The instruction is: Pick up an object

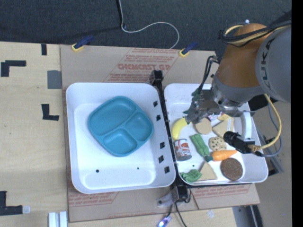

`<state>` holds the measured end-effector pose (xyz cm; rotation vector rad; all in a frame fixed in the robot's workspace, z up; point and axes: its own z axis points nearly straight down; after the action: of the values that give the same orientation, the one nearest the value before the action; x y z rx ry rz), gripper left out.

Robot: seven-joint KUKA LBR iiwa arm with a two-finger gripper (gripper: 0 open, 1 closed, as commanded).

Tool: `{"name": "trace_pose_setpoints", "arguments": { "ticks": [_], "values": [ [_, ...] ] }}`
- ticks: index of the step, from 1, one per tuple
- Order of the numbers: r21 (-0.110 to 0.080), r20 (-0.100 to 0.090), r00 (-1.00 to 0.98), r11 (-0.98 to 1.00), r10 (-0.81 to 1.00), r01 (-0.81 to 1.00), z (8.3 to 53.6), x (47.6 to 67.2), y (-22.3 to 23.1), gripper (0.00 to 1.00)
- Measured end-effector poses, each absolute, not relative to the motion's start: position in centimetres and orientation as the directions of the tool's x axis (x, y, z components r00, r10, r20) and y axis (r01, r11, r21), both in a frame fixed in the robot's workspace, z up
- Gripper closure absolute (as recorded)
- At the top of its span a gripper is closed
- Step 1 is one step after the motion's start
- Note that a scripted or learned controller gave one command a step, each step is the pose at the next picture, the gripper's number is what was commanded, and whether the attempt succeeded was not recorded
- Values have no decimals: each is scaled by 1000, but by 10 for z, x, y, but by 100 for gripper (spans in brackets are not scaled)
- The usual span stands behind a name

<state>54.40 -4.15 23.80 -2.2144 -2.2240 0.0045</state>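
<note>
The right bin (182, 94) holds several toy foods: a yellow banana (178, 127), a small can (182, 149), a green pickle (199, 145), a carrot (222, 154), a brown round patty (231, 168), a cookie (216, 143), a tan slice (203, 127) and green leafy pieces (191, 176). My gripper (198, 113) hangs low over the bin's middle, just right of the banana and above the tan slice. The wrist hides how the fingers stand.
The left bin (80, 98) holds a blue divided plate (120, 125). A black divider with clips (161, 117) runs between the bins. Cardboard lies under both bins, and a white cable (147, 27) loops behind them.
</note>
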Motion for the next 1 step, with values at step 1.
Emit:
{"name": "trace_pose_setpoints", "arguments": {
  "ticks": [1],
  "values": [
    [0,1,-4,4,1000,1000,296,502,-15,100]
  ]
}}
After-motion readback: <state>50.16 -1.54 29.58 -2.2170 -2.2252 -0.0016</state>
